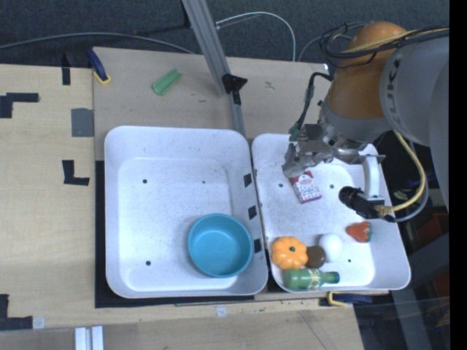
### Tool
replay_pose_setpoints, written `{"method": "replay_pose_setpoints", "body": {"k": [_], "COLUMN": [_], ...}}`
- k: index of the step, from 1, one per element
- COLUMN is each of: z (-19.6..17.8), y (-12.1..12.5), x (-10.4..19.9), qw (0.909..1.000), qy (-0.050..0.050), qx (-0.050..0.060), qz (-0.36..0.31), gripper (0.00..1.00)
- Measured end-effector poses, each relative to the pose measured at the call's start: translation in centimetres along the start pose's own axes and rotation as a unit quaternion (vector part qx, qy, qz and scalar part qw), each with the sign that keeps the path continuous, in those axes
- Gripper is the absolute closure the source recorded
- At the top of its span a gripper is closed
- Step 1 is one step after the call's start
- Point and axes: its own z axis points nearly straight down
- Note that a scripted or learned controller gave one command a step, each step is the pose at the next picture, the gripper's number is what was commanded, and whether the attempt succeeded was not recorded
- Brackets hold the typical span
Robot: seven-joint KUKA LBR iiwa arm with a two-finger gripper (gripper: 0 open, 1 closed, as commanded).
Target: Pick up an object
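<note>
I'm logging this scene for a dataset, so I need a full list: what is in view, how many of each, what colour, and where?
left bin: 1, white, left half of the bench
right bin: 1, white, beside the left bin
bowl: 1, blue, near corner of the left bin
small carton: 1, red and white, far part of the right bin, just below the gripper
pumpkin: 1, orange, near edge of the right bin
brown ball: 1, brown, beside the pumpkin
white egg: 1, white, right of the brown ball
bottle: 1, green, lying at the right bin's near edge
red piece: 1, red-orange, right side of the right bin
green block: 1, green, bench beyond the bins
arm: 1, grey with orange band, from the right
gripper: 1, dark grey, above the carton
</note>
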Motion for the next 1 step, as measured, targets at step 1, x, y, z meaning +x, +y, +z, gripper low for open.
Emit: {"method": "replay_pose_setpoints", "body": {"k": [1], "z": [0.81], "y": [0.75], "x": [6.11], "qw": [1.0000], "qy": [0.000], "qx": [0.000], "qz": [0.000], "gripper": [1.00]}}
